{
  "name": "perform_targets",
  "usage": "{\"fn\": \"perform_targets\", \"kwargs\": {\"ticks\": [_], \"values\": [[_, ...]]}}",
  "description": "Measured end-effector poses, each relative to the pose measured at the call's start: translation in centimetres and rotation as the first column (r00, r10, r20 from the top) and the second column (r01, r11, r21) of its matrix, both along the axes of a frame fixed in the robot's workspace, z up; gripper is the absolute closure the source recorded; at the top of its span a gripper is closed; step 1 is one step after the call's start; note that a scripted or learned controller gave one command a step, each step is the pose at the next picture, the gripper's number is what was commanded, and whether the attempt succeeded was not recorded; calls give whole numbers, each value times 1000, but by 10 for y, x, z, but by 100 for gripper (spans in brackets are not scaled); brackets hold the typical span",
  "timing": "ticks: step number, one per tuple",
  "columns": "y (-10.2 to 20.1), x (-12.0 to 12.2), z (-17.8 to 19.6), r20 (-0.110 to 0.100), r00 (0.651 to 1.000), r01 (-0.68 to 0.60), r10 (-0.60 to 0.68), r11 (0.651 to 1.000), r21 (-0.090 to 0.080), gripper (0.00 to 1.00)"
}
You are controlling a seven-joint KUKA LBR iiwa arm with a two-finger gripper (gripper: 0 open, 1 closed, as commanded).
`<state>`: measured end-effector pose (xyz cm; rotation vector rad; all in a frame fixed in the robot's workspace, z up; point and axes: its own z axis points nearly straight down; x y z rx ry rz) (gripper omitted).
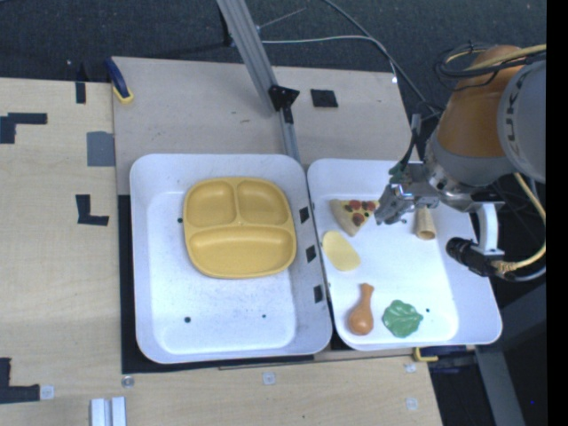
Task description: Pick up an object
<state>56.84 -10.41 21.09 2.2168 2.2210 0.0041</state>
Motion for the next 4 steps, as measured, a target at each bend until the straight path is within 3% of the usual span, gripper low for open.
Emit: {"fn": "perform_targets", "kwargs": {"ticks": [1,4], "values": [[0,0,-3,-6,1000,1,-1,1000,1,100],[178,28,20,-5,1000,-6,6,1000,3,100]]}}
